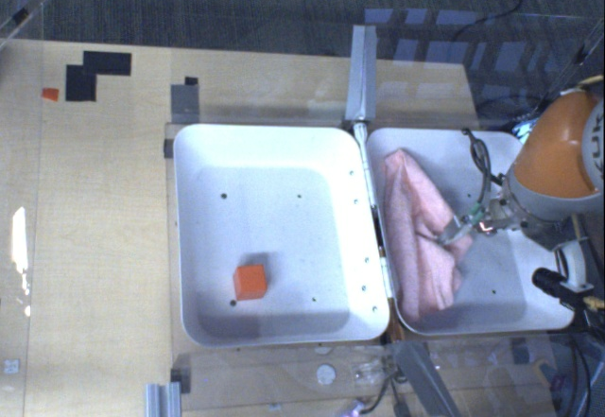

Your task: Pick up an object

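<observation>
The pale wooden tabletop [95, 235] carries two white bins. The left bin [198, 311] holds an orange cube [250, 282] near its near-left corner. The right bin [529, 306] holds a crumpled pink cloth [421, 235] along its left side. The arm's tool [460, 227] sits at the cloth's right edge, apparently nipping a fold of it.

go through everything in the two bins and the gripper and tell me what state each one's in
Cloth: crumpled in a long heap, lying in the right bin, along its left side.
Block: orange, sitting flat in the left bin, near the front, untouched.
Gripper: low in the right bin, at the cloth's right edge; whether it holds the cloth is unclear.
</observation>
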Robot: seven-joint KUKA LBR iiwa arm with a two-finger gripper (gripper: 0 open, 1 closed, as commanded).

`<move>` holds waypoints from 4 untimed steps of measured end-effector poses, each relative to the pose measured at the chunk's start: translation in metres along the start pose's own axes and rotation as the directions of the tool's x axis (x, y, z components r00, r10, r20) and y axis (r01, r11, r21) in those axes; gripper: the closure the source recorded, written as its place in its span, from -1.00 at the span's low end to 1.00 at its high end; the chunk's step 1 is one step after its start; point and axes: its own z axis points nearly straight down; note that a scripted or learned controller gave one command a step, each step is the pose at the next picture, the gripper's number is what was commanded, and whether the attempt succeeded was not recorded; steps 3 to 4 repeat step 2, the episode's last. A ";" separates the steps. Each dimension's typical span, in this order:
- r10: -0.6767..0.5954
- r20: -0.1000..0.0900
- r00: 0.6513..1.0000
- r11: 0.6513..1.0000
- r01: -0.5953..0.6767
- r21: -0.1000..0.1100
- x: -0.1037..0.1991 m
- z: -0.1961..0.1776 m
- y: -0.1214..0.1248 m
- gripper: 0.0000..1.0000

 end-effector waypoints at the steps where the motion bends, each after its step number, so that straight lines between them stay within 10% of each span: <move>1: -0.001 0.003 1.000 1.000 0.001 -0.008 0.000 -0.012 0.003 1.00; 2: 0.077 -0.001 0.997 0.997 -0.077 0.000 0.072 -0.105 0.041 1.00; 4: 0.077 -0.001 0.997 0.997 -0.077 0.000 0.072 -0.105 0.041 1.00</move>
